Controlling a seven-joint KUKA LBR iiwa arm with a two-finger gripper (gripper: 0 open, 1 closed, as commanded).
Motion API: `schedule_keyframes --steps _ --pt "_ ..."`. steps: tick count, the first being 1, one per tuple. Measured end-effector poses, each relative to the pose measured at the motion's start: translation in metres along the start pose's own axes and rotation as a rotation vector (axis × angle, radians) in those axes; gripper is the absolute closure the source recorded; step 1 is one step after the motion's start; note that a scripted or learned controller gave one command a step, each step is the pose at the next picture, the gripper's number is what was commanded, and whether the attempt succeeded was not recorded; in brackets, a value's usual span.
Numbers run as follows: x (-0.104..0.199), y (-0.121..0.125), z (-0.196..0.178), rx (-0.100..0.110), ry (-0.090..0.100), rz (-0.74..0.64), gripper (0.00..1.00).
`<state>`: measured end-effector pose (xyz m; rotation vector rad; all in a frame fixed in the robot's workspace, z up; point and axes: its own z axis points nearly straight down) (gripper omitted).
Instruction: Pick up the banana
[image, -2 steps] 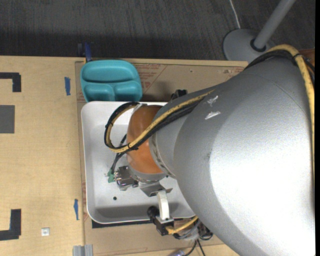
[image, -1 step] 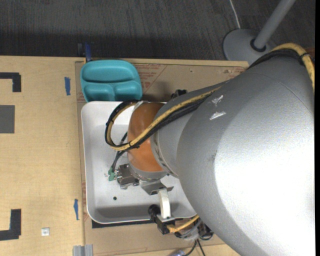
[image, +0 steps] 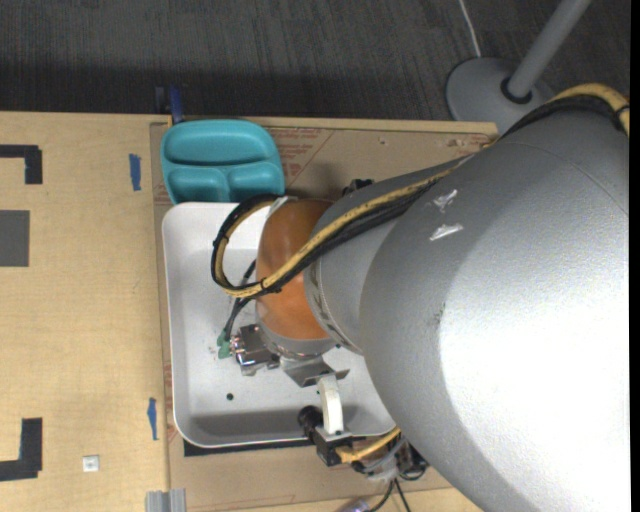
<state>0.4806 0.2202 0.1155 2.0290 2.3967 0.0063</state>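
Nearest the lens, the grey arm (image: 500, 300) fills the right half of the frame, its broad rounded casing running from the upper right corner down to the bottom edge; an orange band (image: 285, 270) rings it near the middle of the frame, just above the wrist; a black and yellow cable (image: 330, 235) runs along the casing from the upper right and loops out to the left over the bin below.

Under the band, the wrist hardware (image: 280, 355) hangs over the white bin (image: 185, 330), with small metal parts and a speck of green wiring at its left side; the gripper itself is hidden beneath this hardware, so whether the claw is wide, narrow or holding anything cannot be told.

This white bin lies left of centre, its left wall and lower left corner showing; its right part is covered by the arm; a small dark speck sits on its floor near the lower left. A teal moulded tray (image: 220, 160) rests just above the bin's upper edge, in the upper left of the frame; both sit on a brown cardboard sheet (image: 80, 300) marked with blue tape (image: 136, 172) and black patches. The banana cannot be made out anywhere on the visible floor of the bin.
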Motion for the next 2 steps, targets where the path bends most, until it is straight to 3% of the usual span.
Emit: schedule_keyframes --steps 2 --pt "0.0003 0.0005 -0.0193 -0.001 -0.001 -0.002 1.0"
